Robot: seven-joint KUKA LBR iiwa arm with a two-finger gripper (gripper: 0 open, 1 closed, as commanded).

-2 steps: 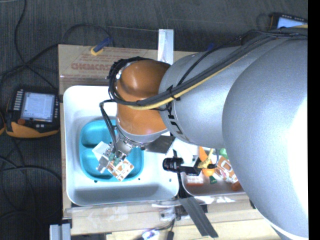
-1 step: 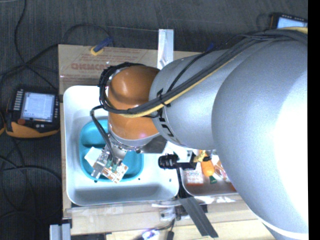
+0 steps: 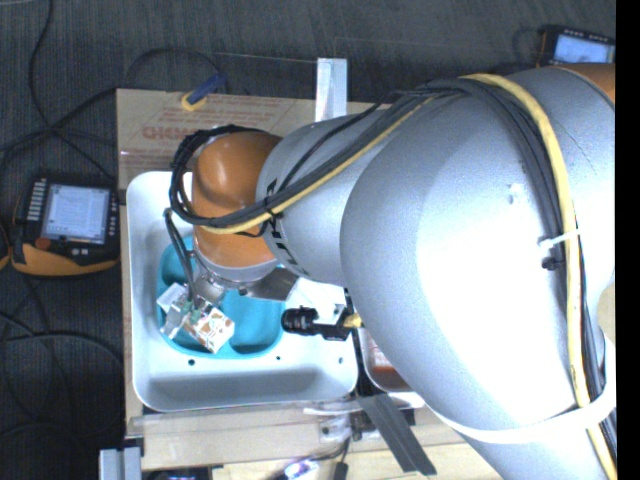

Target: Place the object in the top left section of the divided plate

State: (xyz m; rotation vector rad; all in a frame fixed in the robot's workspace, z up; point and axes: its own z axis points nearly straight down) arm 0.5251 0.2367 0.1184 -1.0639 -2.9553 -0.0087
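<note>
A blue divided plate (image 3: 250, 318) lies in the left white bin (image 3: 240, 383); the arm hides most of it. My gripper (image 3: 188, 311) hangs low over the plate's left part. A small white block with coloured marks (image 3: 214, 329) sits right against the gripper's lower right side, on or just above the plate. Whether the block is held cannot be told from this angle. The plate's dividers and its sections are hidden under the wrist and its orange band (image 3: 232, 198).
The grey arm (image 3: 470, 258) covers the right bin (image 3: 385, 376) and most of the bench. A handheld control pendant (image 3: 68, 218) lies on the floor to the left. Cables run along the floor beside the bench.
</note>
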